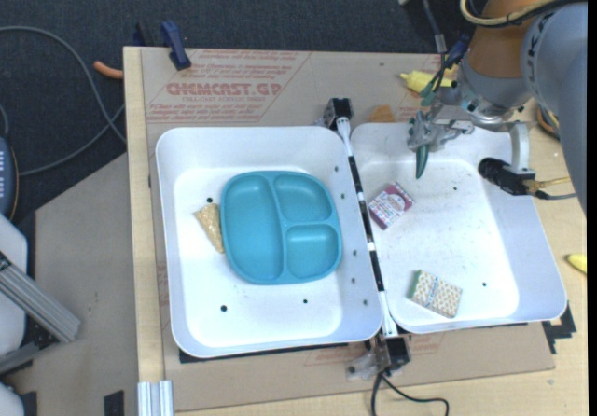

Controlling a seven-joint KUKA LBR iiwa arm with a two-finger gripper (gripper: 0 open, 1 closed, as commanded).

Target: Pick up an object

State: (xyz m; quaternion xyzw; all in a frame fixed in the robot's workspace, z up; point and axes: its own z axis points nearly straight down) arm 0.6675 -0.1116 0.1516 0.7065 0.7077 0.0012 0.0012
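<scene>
My gripper (422, 162) hangs over the far part of the right bin (522, 246), its thin dark fingers pointing down and drawn together with nothing between them. A small pink-and-white packet (389, 205) lies on the bin floor below and left of the fingertips. A patterned rectangular sponge-like block (436, 293) rests near the bin's front edge. In the left bin (187, 218) sits a teal divided plate (281, 226), with a tan wedge-shaped piece (210, 224) tucked against its left side.
A black clamp (337, 112) sits at the top of the divider between the bins. A black fitting (502, 175) juts over the right bin's far right rim. Cables and a yellow item (417, 80) lie behind the right bin.
</scene>
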